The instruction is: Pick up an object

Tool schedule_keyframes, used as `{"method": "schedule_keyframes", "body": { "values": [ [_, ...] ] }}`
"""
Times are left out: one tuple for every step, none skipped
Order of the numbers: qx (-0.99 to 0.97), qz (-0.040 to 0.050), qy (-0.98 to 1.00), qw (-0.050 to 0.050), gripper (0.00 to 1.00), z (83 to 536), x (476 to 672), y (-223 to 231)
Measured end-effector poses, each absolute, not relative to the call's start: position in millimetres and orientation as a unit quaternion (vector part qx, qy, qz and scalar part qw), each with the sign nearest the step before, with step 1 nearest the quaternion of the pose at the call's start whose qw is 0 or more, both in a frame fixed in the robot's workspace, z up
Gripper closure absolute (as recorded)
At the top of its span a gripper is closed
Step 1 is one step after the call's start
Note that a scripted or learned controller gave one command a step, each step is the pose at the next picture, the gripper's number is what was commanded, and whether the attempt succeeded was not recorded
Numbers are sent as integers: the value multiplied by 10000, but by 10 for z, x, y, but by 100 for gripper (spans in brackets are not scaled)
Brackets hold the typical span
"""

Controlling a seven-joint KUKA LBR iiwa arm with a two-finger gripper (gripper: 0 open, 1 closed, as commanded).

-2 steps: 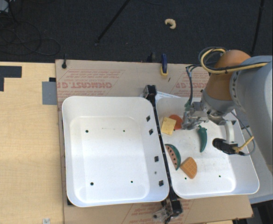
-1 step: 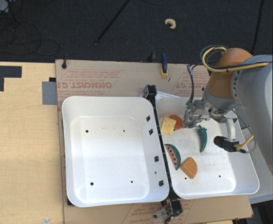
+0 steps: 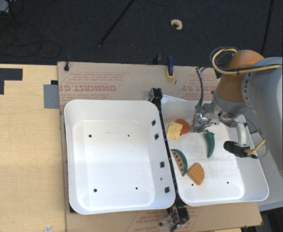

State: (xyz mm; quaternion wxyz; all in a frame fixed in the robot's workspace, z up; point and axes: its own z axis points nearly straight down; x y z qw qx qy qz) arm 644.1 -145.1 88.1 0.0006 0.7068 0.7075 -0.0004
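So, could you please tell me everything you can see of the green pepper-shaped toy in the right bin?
The green pepper-shaped toy is slim, curved and tapers to a point at its lower end; it looks like smooth plastic. It lies flat on the floor of the right white bin, running roughly top to bottom in the camera view, apart from the other toys. Its upper end sits right below the gripper; whether they touch cannot be told.

A pale wooden bench [image 3: 21, 149] meets dark carpeted floor [image 3: 132, 23] strewn with cables [image 3: 16, 28].
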Motion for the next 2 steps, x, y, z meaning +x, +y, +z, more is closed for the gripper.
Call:
{"method": "schedule_keyframes", "body": {
  "values": [
    [7074,-18,7069,-28,100,874,5890,-1356],
    [7083,-10,7060,-18,100,877,5664,-1241]
  ]
}}
